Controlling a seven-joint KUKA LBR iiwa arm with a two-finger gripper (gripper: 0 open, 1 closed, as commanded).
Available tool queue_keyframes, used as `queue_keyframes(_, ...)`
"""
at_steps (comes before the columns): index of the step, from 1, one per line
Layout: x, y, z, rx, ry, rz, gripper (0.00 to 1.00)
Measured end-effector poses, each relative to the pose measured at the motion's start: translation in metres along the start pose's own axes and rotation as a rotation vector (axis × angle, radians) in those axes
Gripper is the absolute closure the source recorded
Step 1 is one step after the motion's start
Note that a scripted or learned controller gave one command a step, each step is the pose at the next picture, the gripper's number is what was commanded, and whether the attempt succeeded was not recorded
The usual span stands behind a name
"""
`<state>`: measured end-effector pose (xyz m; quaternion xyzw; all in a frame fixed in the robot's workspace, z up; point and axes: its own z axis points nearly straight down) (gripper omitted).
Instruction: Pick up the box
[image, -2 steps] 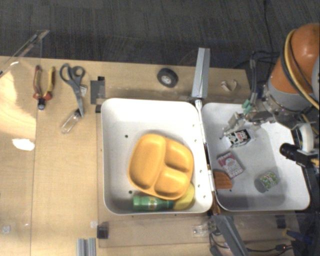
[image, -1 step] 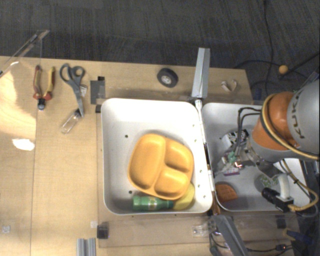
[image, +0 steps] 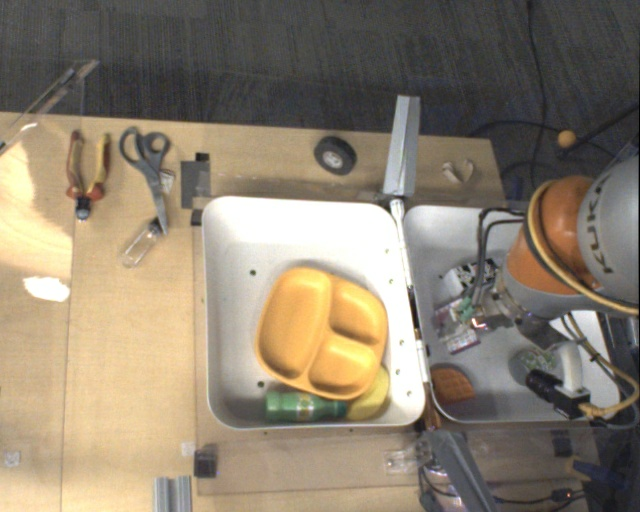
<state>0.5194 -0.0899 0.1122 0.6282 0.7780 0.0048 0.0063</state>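
A small box (image: 452, 322) with white, pink and green print lies in the right bin (image: 440, 235), near its left wall. The gripper (image: 483, 308) hangs low over the bin, right beside the box's right end, under the grey arm with its orange band (image: 555, 235). Whether the gripper touches the box I cannot tell, as the wrist covers much of it.
A brown round thing (image: 452, 383) lies at the right bin's front left corner. The left bin (image: 230, 300) holds a yellow compartment tray (image: 322, 328), a green can (image: 300, 405) and a yellow-green piece (image: 372, 396). Scissors (image: 150, 165), pliers (image: 85, 170) and a tape roll (image: 335, 154) lie on the bench.
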Motion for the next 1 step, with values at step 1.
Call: queue_keyframes(1,0.0493,0.0037,-0.1169,0.009,0.001,0.212,1.0)
